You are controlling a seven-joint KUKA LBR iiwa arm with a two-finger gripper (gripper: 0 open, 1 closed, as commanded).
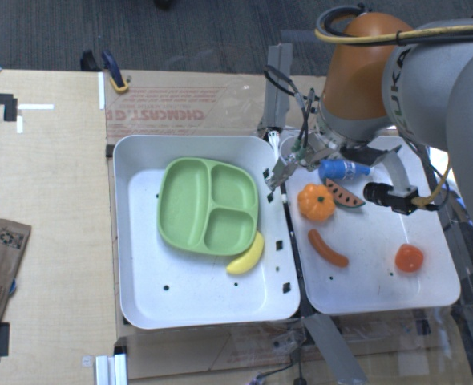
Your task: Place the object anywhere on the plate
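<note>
Camera view, contents by location.

Worktop [44,183]: pale wood, bearing two white bins side by side.

Left bin [140,239]:
- plate [208,207], green, three compartments, lying flat in the upper middle of the bin.
- banana [248,255], yellow, touching the plate's lower right rim, its body on the bin floor.

Right bin [365,283]:
- pumpkin [317,202], orange, near the bin's left wall.
- watermelon slice [347,194], just beside the pumpkin on its right.
- blue item [342,169], above the slice, close under the wrist.
- sausage [328,248], reddish, below the pumpkin and apart from it.
- tomato [410,258], red-orange, well apart at the lower right.

Arm [429,79]: grey with an orange band, reaching in from the right.

Hand [278,173]: over the wall between the two bins, near the plate's upper right corner. Whether it is spread or pressed together cannot be told. Nothing is seen gripped in it.

Which loose item the task means cannot be told.
</note>
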